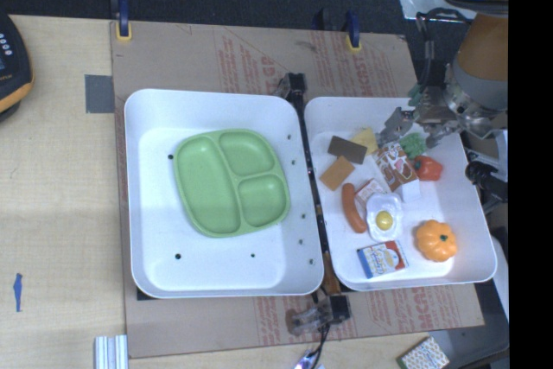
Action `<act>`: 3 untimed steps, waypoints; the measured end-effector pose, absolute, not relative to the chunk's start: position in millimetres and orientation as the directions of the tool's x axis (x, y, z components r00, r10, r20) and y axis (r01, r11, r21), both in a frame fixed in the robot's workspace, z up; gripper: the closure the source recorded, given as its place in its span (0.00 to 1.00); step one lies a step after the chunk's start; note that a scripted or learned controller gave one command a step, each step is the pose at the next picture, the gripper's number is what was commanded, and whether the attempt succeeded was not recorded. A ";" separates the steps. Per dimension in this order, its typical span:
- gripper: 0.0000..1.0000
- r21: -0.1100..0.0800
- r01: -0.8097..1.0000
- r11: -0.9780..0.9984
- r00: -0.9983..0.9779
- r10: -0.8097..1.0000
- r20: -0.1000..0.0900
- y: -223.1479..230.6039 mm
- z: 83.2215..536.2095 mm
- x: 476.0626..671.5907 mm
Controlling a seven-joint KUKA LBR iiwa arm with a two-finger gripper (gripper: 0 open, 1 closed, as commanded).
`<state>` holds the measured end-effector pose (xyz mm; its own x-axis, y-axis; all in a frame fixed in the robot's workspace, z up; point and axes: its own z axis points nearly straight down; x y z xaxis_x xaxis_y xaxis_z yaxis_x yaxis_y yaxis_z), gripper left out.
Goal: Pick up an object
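Observation:
The right white bin [467, 201] holds several toy foods: a brown bar [347, 148], a yellow wedge [366, 137], a tan slab [336, 174], a red sausage [353, 208], a fried egg [384, 219], an orange pumpkin [435, 239], a small printed carton [381, 258], a red tomato [429, 168] and a printed packet [393, 164]. My gripper [416, 127] hangs low over the bin's far right part, just above a small green piece [414, 143] beside the packet. I see nothing lifted off the bin floor.
The left white bin [155, 255] carries a green divided plate [232, 181]. Black clamps sit between the bins at the far [295, 85] and near [333, 307] ends. The arm's orange band [484, 47] and cables stand at the right edge.

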<state>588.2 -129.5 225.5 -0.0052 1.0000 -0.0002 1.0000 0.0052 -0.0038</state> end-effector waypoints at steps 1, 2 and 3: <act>0.00 -0.007 1.000 0.005 -0.005 1.000 0.000 -138.9 105.3 546.2; 0.00 0.002 1.000 0.006 -0.006 1.000 -0.001 -158.3 93.0 619.1; 0.00 -0.053 0.998 0.014 -0.011 0.999 0.041 -178.7 91.2 652.5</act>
<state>652.5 -178.7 91.2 -0.0114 0.9991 0.0414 0.9985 0.0136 -0.0534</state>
